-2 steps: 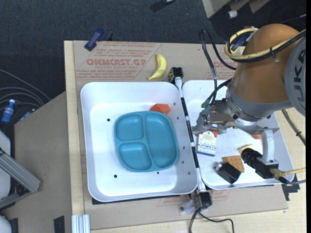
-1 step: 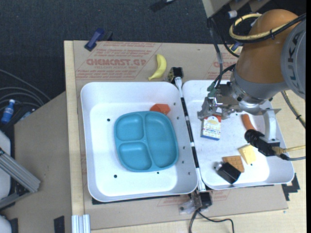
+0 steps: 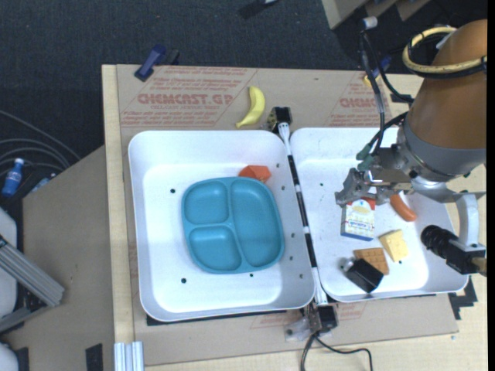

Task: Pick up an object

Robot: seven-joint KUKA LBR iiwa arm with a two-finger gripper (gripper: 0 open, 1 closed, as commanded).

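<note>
My gripper (image 3: 360, 192) hangs over the right bin (image 3: 329, 157), just above the top of a small white, blue and red carton (image 3: 360, 221). An orange sausage-shaped piece (image 3: 403, 206) lies right of the carton, partly under the wrist. Below them lie a yellow block (image 3: 394, 245), a brown cracker-like square (image 3: 372, 257) and a black object (image 3: 362, 275). The view shows nothing between the fingers.
The left bin (image 3: 151, 207) holds a blue divided plate (image 3: 231, 224) and a small orange piece (image 3: 256, 173) at its back. A banana (image 3: 252, 107) lies on the board behind the bins. A black divider clip (image 3: 281, 117) sits at the bins' joint.
</note>
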